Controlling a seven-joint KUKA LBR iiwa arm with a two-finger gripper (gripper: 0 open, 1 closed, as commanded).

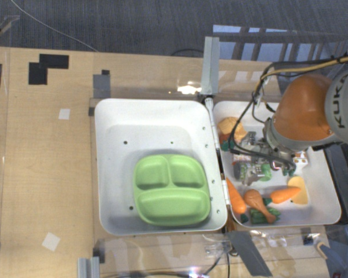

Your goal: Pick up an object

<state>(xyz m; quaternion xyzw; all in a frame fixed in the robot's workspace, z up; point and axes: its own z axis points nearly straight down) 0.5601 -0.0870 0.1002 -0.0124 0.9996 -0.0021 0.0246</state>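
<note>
End effector (256, 165) low in right bin (325, 213), among toy food, placed for a pick; grip state cannot tell, clutter hides it. Chicken leg (256, 200) just below, orange carrot (236, 197) beside. Green tray (171, 189) well left.

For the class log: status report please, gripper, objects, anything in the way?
Gripper low in right bin, among toys. Nothing seen held. Carrots, drumstick by front wall. Green tray alone in left bin.
</note>
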